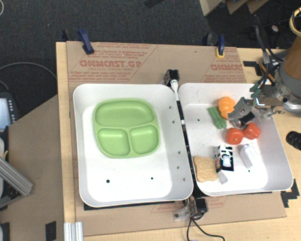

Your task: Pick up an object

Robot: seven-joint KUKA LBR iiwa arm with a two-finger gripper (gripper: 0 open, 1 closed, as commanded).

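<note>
You're looking at two white bins: the left bin [90, 179] is carrying a pale green divided plate [126, 127], and the right bin [271, 177] is showing an orange fruit [226, 104], a green pod [216, 118], two red tomatoes [242, 133], a speckled tan bread slice [205, 168] and a black-and-white packet [224, 158]. Red lettering is running across the tan counter [115, 62], and blue clamps [85, 40] are gripping its edge.

The arm [291, 79] comes in from the right edge of the camera view, its thick grey body high at the upper right and sloping down leftward to the wrist. The gripper [239, 115] sits at the arm's low left end, tilted downward and to the left, its dark fingers [243, 119] pointing the same way.
</note>
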